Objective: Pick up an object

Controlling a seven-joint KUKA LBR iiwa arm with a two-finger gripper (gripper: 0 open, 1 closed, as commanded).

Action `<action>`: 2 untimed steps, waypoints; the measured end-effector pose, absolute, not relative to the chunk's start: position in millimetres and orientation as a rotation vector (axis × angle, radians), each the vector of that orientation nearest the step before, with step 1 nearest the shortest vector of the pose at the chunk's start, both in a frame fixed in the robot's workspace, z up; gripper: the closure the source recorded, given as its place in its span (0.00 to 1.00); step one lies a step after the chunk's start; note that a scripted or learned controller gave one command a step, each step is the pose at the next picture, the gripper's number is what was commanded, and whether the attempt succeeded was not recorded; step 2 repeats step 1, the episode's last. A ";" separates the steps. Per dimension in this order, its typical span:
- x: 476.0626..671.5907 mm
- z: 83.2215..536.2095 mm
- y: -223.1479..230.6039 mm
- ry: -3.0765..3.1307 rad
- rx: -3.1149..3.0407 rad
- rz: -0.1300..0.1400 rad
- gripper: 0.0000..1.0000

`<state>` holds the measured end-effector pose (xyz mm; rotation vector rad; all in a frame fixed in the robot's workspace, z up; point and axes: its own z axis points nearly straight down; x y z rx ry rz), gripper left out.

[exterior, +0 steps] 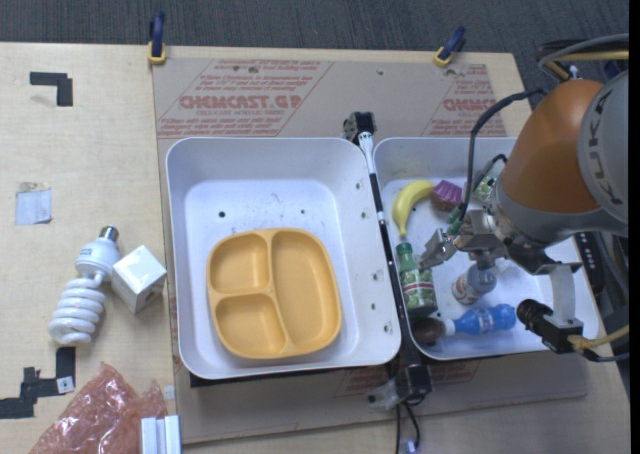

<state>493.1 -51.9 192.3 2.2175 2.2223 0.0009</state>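
Gripper [478, 254] hangs low in the right bin [395, 157], at the frame's right; whether it is open cannot be told. Nearest is the blue bottle [484, 320], just below it in the frame, long axis running left-right.

Two bins sit side by side at mid-frame. The left bin [190, 192] holds a divided plate [272, 292]. In the right bin [395, 157], a banana [410, 202] lies at upper left, a bottle [412, 277] along the left wall, another bottle [485, 321] near the lower edge. At the frame's lower left, a bulb [82, 292] lies beside a small box [140, 277].
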 end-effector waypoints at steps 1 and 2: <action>512.8 113.5 -109.1 2.221 2.221 -0.001 0.00; 512.8 113.5 -109.1 2.221 2.221 -0.001 0.00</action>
